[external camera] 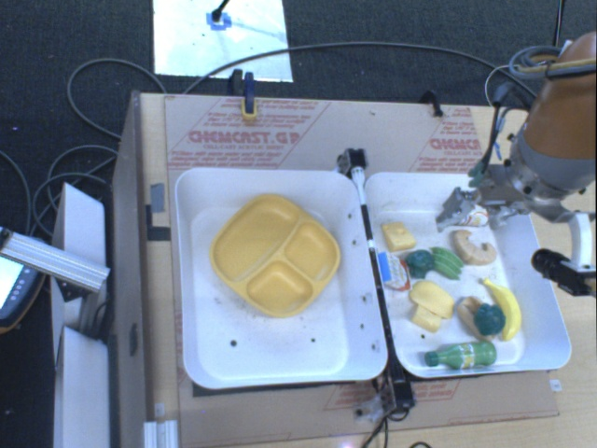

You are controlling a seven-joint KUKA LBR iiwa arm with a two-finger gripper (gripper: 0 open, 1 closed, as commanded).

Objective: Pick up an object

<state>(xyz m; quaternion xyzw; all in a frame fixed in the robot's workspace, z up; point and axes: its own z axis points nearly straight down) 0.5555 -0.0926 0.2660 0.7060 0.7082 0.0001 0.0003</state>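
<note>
1. Bench (pixel 280 124): a board with red lettering is seen from above at a slant; two shallow white bins lie on it side by side, their inner rims meeting along a dark strip.
2. Left bin (pixel 215 343): one yellow tray (pixel 276 253) with three compartments is held here, turned at an angle near the bin's middle.
3. Right bin (pixel 550 343): a scatter of toy foods is held here.
4. Far part of the right bin: a yellow wedge (pixel 398 236) lies near the inner rim; a tan curved piece (pixel 472 247) lies toward the outer side.
5. Middle: a dark green piece (pixel 421 262) touches a lighter green piece (pixel 448 263); a red-and-white item (pixel 396 273) is seen just beside them, toward the inner rim.
6. Near part: two pale yellow blocks (pixel 430 305) lie together; a banana (pixel 505 306) curves along the outer side, with a teal piece (pixel 490 319) against it.
7. Near rim: a green bottle (pixel 461 354) lies on its side.
8. Arm (pixel 560 110): it enters from the right, its orange band being visible above the grey wrist.
9. Gripper (pixel 469 211): it is seen low over the far part of the right bin, just above the tan curved piece. Whether it is open or closed cannot be told, and no object is seen in its grasp.
10. Surroundings: cables trail over the dark floor, and a pale sheet (pixel 219 21) lies beyond the bench.
</note>
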